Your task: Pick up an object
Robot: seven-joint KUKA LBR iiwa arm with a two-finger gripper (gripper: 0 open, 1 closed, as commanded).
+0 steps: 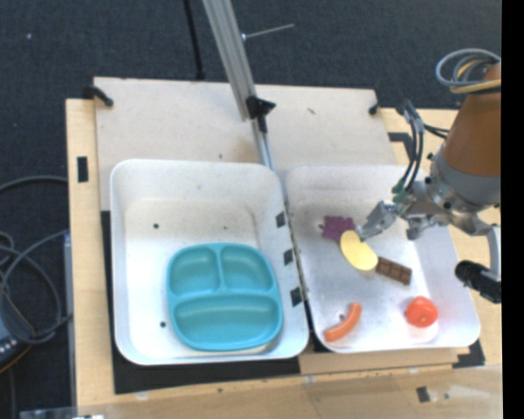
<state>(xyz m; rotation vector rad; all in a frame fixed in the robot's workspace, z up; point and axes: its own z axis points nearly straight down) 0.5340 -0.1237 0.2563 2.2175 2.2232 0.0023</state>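
Five items lie in the right bin (437, 234): purple piece (336, 227), yellow slice (359, 253), brown bar (393, 272), orange carrot (342, 322), red ball (421, 312). Gripper (400, 219) hovers just above the slice, fingers spread, nothing between them. Approach step, by my reading; next it must descend and close.

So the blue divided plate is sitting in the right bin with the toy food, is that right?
Not quite. The camera view shows the blue plate in the left bin; the toy food, such as the yellow piece and the sausage, lies in the right bin.
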